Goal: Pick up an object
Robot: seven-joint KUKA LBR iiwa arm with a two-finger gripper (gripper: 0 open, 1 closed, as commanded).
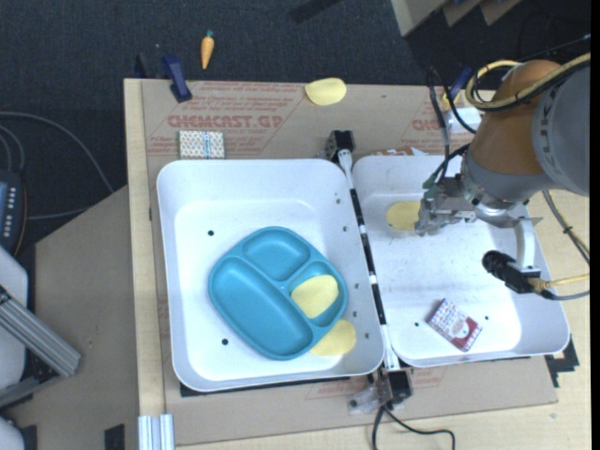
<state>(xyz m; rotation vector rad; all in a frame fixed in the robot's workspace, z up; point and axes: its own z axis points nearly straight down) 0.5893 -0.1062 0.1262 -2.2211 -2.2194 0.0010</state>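
Observation:
My gripper (433,216) hangs low over the far left part of the right bin (525,336), its tip right beside a flat yellow piece (402,216) on the bin floor. A small red and white packet (454,324) lies near the front of the same bin. In the left bin (187,251) a blue divided plate (272,293) carries a yellow piece (316,294) in one compartment. Another yellow piece (335,339) lies partly under the plate's front edge.
On the cardboard behind the bins lie a yellow chip (325,91), a small patterned packet (202,143) and a blue clip (174,77). A tiny carrot (207,50) rests on the dark floor. Black clamps (341,145) join the bins.

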